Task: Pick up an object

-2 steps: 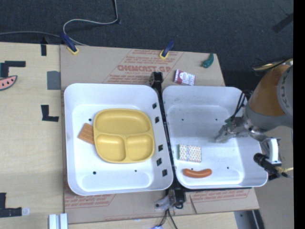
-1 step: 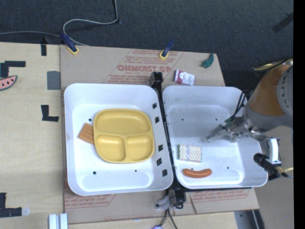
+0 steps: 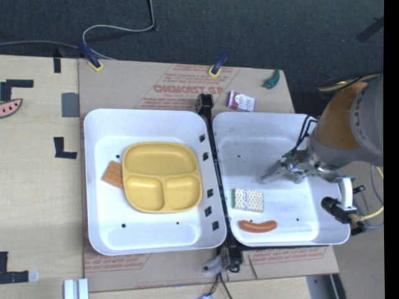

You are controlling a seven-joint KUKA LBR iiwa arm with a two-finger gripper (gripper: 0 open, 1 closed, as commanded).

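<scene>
My gripper [image 3: 267, 176] hangs low over the middle of the right bin [image 3: 262, 126], pointing left. Its fingers [image 3: 277, 170] taper to a single grey wedge, shut, with nothing showing between them. Just below and left of the tip lies a small white packet with a green pattern [image 3: 248, 199]. An orange-red sausage [image 3: 258, 226] lies by the bin's front wall. In the left bin [image 3: 103, 229] sits a yellow divided plate [image 3: 163, 176], and a brown flat piece [image 3: 113, 174] is tucked at its left edge.
The arm's grey body and orange band [image 3: 346, 126] cover the right bin's right side. A black divider with clips [image 3: 211, 179] runs between the bins. Behind them on the cardboard lie a small red-and-white packet [image 3: 240, 101] and a teal object [image 3: 272, 78].
</scene>
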